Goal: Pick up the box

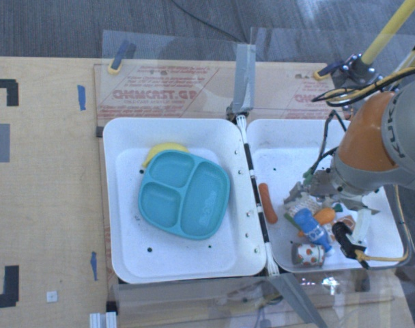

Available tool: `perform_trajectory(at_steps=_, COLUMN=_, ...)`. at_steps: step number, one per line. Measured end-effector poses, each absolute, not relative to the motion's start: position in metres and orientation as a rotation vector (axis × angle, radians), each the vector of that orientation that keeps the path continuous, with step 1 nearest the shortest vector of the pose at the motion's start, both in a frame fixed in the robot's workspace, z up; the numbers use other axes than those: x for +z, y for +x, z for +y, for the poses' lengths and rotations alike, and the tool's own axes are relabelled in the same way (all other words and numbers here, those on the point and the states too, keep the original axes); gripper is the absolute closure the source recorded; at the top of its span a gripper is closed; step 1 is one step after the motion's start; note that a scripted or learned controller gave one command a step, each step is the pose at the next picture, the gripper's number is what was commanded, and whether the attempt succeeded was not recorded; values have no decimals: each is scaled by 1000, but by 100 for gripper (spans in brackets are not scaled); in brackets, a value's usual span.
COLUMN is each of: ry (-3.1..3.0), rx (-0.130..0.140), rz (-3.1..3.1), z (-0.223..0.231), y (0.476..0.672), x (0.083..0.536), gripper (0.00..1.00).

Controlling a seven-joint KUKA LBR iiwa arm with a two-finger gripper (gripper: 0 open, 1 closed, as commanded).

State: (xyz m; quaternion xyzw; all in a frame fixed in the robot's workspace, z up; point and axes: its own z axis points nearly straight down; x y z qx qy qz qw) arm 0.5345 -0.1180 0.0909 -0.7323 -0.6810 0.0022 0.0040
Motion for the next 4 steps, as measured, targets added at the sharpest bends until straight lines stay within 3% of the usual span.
perform_trajectory(at_steps=1, ry=-2023, rx=4, rz=-2400, z=-124, y=543, x=122, gripper=0)
perform_trajectory(at_steps=2, ry=-1933, rx=0, rz=-2479, z=-105, y=559, x=87, gripper=0)
perform_trajectory(at_steps=3, ry=-2066, rx=-2, rz=-2376, z=-102, y=619, x=87, gripper=0)
perform_trajectory(at_steps=4, ry=-1913, rx=-8, rz=-2498, z=-114, y=553, x=88, gripper=0)
